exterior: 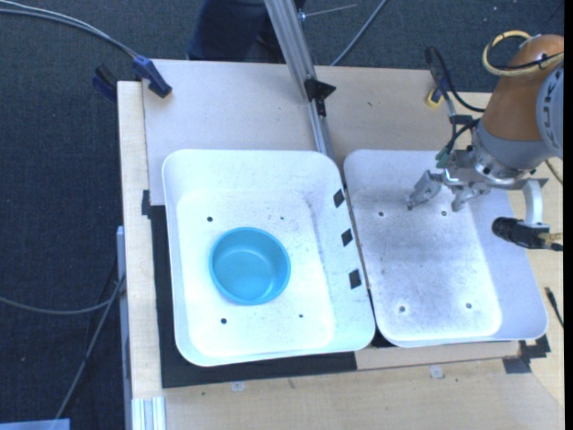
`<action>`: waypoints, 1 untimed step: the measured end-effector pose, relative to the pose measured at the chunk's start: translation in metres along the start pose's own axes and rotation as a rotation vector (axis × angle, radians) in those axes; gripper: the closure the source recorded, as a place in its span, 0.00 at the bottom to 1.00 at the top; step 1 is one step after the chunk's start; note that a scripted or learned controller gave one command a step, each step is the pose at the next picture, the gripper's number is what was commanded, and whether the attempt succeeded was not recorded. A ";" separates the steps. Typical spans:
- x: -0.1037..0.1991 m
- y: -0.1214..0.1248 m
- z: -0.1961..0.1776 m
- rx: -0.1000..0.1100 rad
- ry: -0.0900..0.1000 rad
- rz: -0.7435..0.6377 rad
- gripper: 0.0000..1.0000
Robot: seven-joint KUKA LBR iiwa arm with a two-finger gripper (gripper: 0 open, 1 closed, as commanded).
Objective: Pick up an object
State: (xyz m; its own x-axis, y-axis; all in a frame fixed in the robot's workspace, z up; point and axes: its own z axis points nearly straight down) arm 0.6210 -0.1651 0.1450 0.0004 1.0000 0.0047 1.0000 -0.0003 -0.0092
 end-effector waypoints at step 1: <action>0.001 0.001 0.049 0.001 0.001 0.000 0.00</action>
State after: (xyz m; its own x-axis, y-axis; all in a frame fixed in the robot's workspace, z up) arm 0.6211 -0.1642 0.0955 0.0008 1.0000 0.0055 0.9999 -0.0007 -0.0106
